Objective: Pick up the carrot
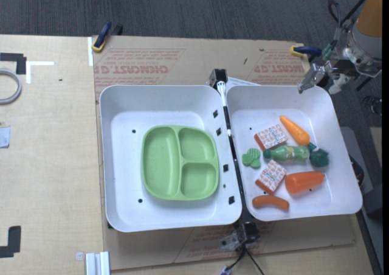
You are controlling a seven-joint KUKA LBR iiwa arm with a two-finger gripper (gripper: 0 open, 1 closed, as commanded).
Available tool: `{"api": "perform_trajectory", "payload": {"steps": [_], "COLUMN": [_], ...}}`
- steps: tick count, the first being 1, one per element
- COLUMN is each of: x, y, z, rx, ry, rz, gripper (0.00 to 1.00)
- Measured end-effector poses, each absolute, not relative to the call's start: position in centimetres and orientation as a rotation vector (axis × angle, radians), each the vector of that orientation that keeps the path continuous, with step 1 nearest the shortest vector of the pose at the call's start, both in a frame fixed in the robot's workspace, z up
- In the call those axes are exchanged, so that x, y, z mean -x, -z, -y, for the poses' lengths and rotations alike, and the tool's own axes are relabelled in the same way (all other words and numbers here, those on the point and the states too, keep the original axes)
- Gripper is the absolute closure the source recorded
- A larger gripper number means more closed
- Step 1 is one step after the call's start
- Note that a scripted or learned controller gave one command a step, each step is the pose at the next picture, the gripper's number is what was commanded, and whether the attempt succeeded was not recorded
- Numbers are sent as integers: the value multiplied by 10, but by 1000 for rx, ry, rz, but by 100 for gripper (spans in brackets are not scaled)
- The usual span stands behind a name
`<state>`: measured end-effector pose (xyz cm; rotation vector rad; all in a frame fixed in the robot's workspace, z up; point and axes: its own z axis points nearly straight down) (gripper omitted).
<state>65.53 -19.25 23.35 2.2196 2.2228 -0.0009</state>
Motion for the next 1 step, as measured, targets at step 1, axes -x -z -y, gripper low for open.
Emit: {"api": "perform_trajectory", "payload": {"steps": [1], "x": [-650], "y": [-99], "z": [166], "rx": [-2167], "ry": [1], "rz": [-2275], "gripper": [0]}}
